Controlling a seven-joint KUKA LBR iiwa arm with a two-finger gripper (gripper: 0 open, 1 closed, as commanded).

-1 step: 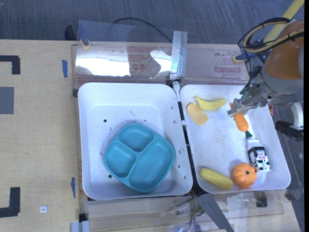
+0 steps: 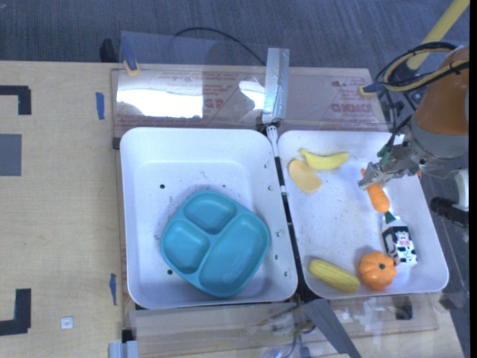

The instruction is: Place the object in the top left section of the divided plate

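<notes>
One small orange plastic carrot [image 2: 379,198] hangs pinched between the pressed fingers of the two-finger gripper [image 2: 377,187] (light, stiff, probably slippery), best held at its thick middle

left bin: blue divided plate [image 2: 216,243] | right bin: end effector [image 2: 378,176] above orange carrot [image 2: 379,199]

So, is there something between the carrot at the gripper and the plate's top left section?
Only the two bins' adjoining walls lie between the carrot, just below the gripper, and the blue plate.
</notes>
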